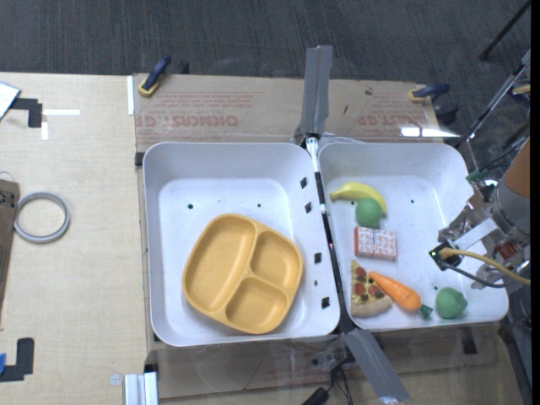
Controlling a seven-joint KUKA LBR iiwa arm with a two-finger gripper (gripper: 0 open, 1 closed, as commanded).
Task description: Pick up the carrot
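The small orange plastic toy carrot [396, 290] lay in the right-hand shallow white bin [422, 180], low in that bin and slanted, its thick end towards the bin's middle and its narrow end with a dark green stub pointing towards the bin's near right corner. Taking the carrot as the landmark: the tan wedge of toy pizza with red and dark toppings [368, 292] touched or nearly touched its left side, and part of the carrot seemed to rest along the wedge's edge. The small white and red patterned box [375, 243] sat just above it. The round green ball-shaped toy [451, 302] lay just to the right of its green tip. Further up stood the yellow toy banana [359, 192] with a second green round toy [369, 212] against it. The yellow three-compartment plastic plate [245, 272] was well to its left, in the other bin.

The grey two-finger gripper [445, 256] hung to the right of the carrot and a little above it, apart from it, with nothing between its fingers; how wide they stood could not be told.

As a judgement, the carrot looked light, stiff and smooth, so likely to slip or roll under a pinch. The best hold appeared to be across its thick middle, jaws square to its long axis, away from the pizza edge and the taper.
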